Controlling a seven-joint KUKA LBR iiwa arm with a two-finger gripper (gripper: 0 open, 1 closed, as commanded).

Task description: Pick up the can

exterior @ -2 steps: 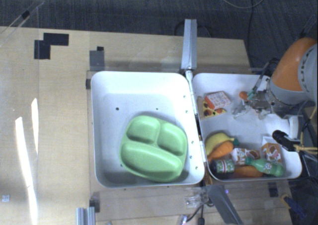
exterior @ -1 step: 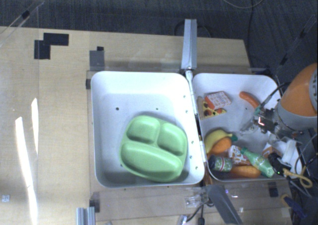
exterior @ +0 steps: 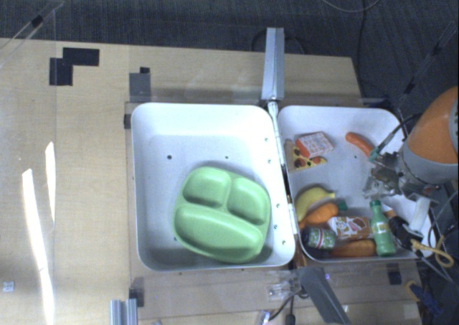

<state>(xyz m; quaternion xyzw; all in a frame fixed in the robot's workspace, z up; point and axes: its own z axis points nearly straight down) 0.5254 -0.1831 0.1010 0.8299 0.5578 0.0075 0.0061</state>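
The bench (exterior: pixel 86 194) is pale wood, smooth and a bit shiny. Two shallow white bins sit on it side by side, with a grey metal bar (exterior: pixel 273 65) running up from where they meet.

The left bin (exterior: pixel 154 137) is smooth white plastic with rounded corners. In it lies one thing — a green tray (exterior: pixel 222 214), soft-looking and rounded, with three dips in its top. It sits toward the near right part of the bin.

The right bin (exterior: pixel 337 119) holds many small things. Near the top is a little box (exterior: pixel 314 145) with red and white print, and beside it a small orange sausage shape (exterior: pixel 359 143). Lower down are a yellow banana (exterior: pixel 314 198) and an orange carrot (exterior: pixel 321 214), touching each other. The can (exterior: pixel 337 232) lies on its side in the near part of this bin, round and shiny with a red and white label and a dark green end. A long orange thing (exterior: pixel 353 248) lies just below it, and a green bottle (exterior: pixel 381 227) lies just to its right.

The gripper (exterior: pixel 385 175) reaches in from the right, above the green bottle and apart from the can — whether it is open or closed cannot be made out. Behind it the arm (exterior: pixel 434 144) is grey with an orange band.
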